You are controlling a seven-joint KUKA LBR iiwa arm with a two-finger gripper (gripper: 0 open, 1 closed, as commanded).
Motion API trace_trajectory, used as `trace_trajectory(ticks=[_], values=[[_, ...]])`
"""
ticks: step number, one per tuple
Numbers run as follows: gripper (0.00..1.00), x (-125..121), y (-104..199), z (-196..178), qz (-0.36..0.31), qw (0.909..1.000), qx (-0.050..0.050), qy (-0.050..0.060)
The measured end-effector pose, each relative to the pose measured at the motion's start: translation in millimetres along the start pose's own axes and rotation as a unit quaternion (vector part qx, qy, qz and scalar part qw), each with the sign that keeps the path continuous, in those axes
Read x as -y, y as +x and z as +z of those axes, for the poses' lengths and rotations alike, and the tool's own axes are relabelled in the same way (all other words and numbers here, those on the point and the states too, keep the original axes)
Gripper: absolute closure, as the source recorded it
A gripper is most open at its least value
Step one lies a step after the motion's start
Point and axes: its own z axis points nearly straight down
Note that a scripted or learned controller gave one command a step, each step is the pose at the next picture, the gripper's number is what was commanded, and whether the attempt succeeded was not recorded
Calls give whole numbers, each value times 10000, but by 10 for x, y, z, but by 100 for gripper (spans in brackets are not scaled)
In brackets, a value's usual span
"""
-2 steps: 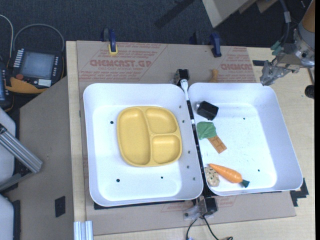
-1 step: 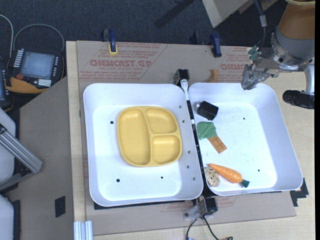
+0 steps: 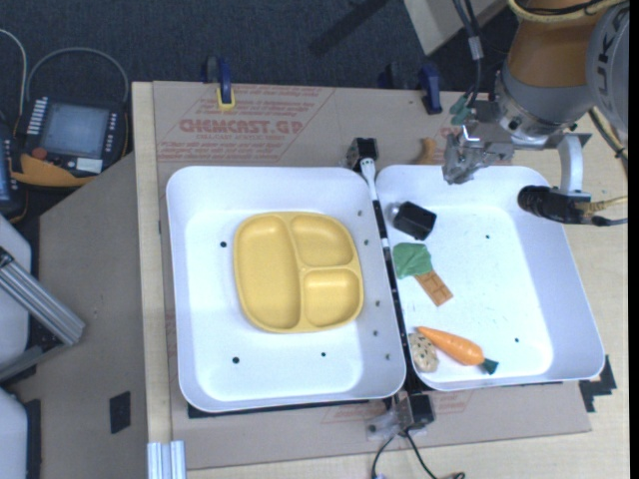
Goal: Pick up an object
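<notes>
The arm (image 3: 564,43) comes in from the upper right, its orange band just above the wrist, and points down toward the far edge of the right bin (image 3: 559,297). The gripper (image 3: 461,171) hangs over that bin's top rim near its left corner; whether it is open or closed cannot be told from this angle, and nothing is seen between its tips. In the right bin a small black block (image 3: 413,220) lies near the upper left, just below it a green piece (image 3: 411,259) touching a brown wafer-like piece (image 3: 434,287), and near the front edge an orange carrot (image 3: 451,346) beside a speckled cookie (image 3: 422,350). The left bin (image 3: 200,297) holds a yellow divided plate (image 3: 298,270).
</notes>
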Motion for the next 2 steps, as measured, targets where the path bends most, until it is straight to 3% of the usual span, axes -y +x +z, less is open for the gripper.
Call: trace_trajectory(ticks=[2], values=[[100, 293, 1019, 128, -9, 10000, -7, 1]])
